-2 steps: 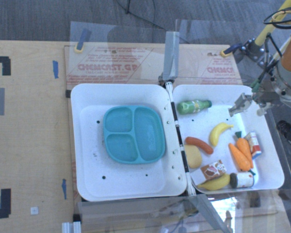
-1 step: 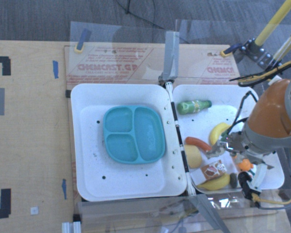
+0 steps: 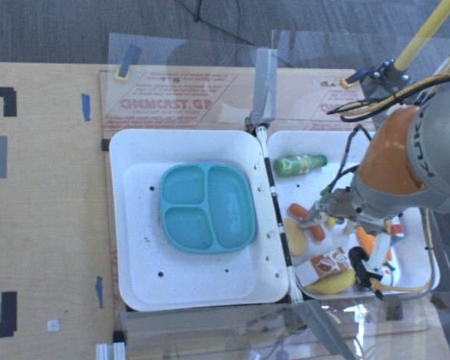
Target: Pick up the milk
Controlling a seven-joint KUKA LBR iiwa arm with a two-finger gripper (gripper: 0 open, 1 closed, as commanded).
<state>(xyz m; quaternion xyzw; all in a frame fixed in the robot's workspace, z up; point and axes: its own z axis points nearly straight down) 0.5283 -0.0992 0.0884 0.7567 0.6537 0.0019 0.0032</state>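
Nearest, against the front wall of the right bin (image 3: 315,184): banana (image 3: 334,282), touching the milk's front edge. Milk (image 3: 328,262) flat on its side on the floor of that bin, in its front part; white carton with brown and red print. Just left of the milk, by the wall between the bins: pale yellow piece (image 3: 295,238). Just behind the milk: small red-orange piece (image 3: 316,233), and behind that again a red sausage (image 3: 298,211). Right of the milk, partly under the arm: orange piece (image 3: 367,240). Behind the milk and slightly to its right, above the bin floor: gripper (image 3: 325,203), pointing left toward the sausage, apart from the milk; open or closed, impossible to tell from this angle. Above the gripper and farther right of the milk: grey arm (image 3: 394,160) with orange band, reaching in from the right. Well behind the milk, near the back wall: green bottle (image 3: 300,163), lying on its side. Well left of the milk, across the dividing wall: left bin (image 3: 135,171), with a teal plate (image 3: 208,206) of three compartments at its middle. Under both bins, stretching far left of the milk: wooden bench (image 3: 45,201).
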